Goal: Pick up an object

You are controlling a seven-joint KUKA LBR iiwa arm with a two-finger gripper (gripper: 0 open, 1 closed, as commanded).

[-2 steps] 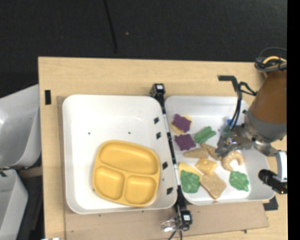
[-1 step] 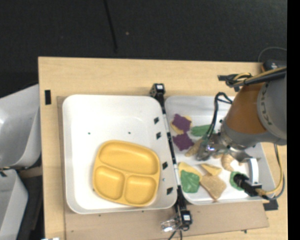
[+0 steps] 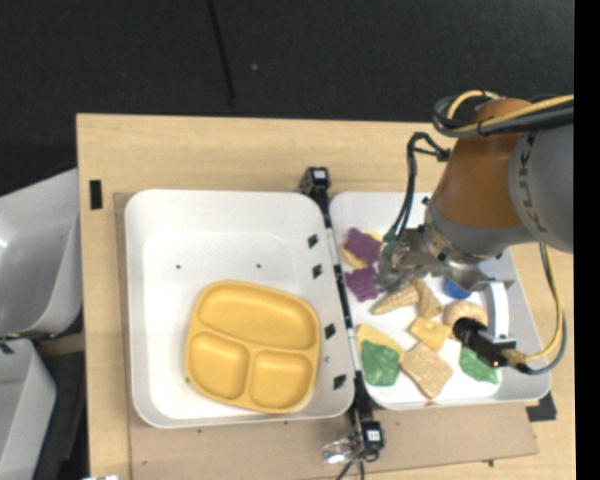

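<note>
Your jaws [image 3: 398, 265] sit low in the right bin [image 3: 533, 313], at its left-hand middle, and you cannot tell whether they are parted or closed, since the wrist and the dark fingers merge from above. Just below them lies a tan cracker-like wedge [image 3: 397, 299], its long axis running from lower left to upper right, the narrow tip pointing lower left; it looks to touch the fingertips, but nothing shows it between them. Just left of the jaws sit two purple pieces [image 3: 361, 242], one above the other, with a small yellow piece [image 3: 352, 258] between them. Below and right of the jaws are two tan square crackers [image 3: 427, 367], a green piece [image 3: 381, 364] under a yellow one [image 3: 378, 338], and another green piece [image 3: 477, 365] further right. Well to the left of the jaws, in the left bin [image 3: 160, 268] on the counter [image 3: 230, 153], rests a yellow divided tray [image 3: 252, 345].
</note>
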